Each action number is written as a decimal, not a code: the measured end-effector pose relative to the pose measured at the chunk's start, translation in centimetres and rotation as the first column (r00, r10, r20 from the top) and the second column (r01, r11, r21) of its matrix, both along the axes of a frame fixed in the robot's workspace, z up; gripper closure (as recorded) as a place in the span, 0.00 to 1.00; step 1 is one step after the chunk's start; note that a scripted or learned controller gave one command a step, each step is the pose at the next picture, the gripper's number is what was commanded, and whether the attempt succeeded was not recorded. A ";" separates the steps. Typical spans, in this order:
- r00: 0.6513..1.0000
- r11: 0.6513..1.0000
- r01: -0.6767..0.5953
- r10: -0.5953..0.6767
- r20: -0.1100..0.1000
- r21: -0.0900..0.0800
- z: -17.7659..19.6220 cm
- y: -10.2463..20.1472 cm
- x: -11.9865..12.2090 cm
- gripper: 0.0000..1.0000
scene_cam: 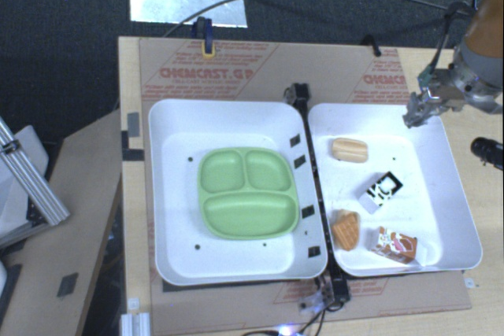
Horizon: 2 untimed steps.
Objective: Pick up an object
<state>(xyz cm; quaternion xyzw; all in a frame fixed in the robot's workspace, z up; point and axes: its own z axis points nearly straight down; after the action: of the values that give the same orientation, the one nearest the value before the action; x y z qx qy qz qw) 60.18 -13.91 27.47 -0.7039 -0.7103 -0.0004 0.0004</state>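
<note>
The right bin (453, 169) holds several small items. A tan bread roll (350, 149) lies near its back left. A black-and-white box (381, 191) sits in the middle. A brown pastry piece (346, 230) lies at the front left, and a wrapped snack packet (396, 245) is at the front. My gripper (417, 112) hangs above the back right corner of this bin, well apart from every item, with nothing seen in it. Its fingers are too small and blurred to read.
The left bin (169, 138) holds a green divided plate (247, 193). A black divider with clips (309, 169) runs between the bins. A cable arcs over the back of the bench. A blue-and-yellow clamp (205, 36) stands at the bench's far edge.
</note>
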 end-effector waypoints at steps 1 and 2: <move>1.000 1.000 0.000 0.000 0.002 0.000 0.2 5.2 -0.9 1.00; 1.000 1.000 -0.001 0.001 0.001 0.001 -0.6 10.8 -1.6 1.00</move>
<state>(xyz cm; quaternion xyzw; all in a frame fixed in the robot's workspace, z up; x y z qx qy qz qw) 58.62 -3.10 26.89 -0.7035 -0.7107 -0.0010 0.0005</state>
